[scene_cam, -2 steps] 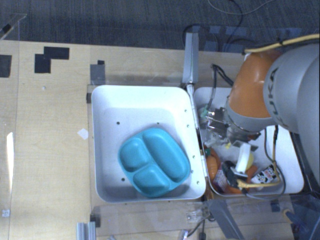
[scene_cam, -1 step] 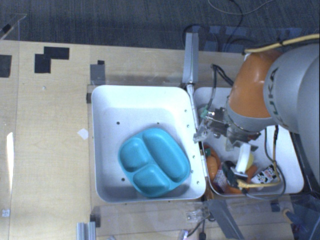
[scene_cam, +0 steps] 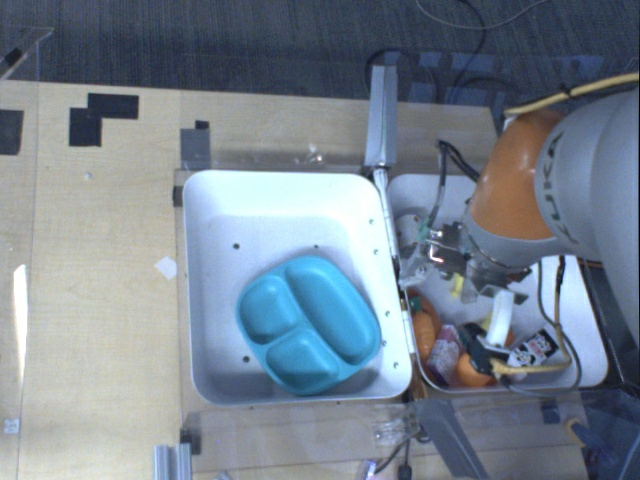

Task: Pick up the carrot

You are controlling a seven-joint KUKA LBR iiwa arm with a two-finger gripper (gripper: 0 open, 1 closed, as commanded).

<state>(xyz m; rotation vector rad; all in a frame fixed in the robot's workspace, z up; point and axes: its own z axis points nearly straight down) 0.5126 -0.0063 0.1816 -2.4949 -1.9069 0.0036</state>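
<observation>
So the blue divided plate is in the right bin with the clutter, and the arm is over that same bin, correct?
Not quite. The camera view shows the blue divided plate in the left bin, alone. The clutter, including an orange piece, is in the right bin, and the arm is over that one.

Divided plate: smooth blue plastic, slight sheen. Left bin: matt white, smooth. Bench: pale wood-look, matt. Floor: dark carpet, ribbed. Arm: grey casing, glossy orange band. Carrot: orange, smooth.
</observation>
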